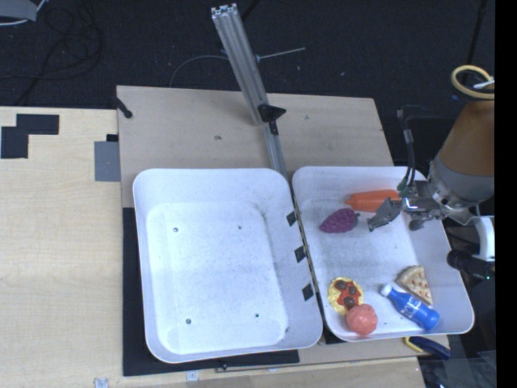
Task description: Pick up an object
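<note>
My gripper (401, 217) hangs over the right bin (367, 253), near its back right part, open with nothing between its fingers. Its left finger (383, 216) is just below the right end of an orange carrot (370, 200). A purple bunch of grapes (338, 221) lies left of the gripper. Toward the bin's front lie a pizza slice (415, 282), a blue bottle (412, 307), a red ball (362, 319) and a yellow and red toy (345, 292).
The left bin (161, 217) sits beside the right one, joined by black clips (300, 254) along the shared edge. A slanted aluminium bar (246, 67) rises behind the bins. A wooden bench surface (56, 241) extends to the left.
</note>
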You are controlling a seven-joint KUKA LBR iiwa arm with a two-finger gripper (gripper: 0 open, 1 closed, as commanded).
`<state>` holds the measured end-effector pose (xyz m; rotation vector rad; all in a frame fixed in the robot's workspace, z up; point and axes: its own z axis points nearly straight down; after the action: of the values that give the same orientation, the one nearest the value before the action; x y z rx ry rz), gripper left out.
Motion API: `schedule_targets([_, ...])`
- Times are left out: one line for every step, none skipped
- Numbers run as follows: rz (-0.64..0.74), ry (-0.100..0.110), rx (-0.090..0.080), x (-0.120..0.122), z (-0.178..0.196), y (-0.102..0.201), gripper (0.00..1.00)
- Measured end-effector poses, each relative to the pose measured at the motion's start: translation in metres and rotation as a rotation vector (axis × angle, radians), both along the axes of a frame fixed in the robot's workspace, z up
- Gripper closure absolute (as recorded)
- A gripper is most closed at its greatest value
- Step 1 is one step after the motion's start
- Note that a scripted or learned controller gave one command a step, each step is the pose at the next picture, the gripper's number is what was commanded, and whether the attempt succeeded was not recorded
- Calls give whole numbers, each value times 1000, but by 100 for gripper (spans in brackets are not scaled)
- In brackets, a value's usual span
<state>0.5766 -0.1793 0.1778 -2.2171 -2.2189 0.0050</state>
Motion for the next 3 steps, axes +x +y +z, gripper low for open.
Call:
schedule_targets([0, 0, 0, -10, -59, 2, 0])
schedule_targets([-2, -4, -1, -9, -46, 1, 100])
schedule_targets([0, -10, -2, -12, 5, 10, 100])
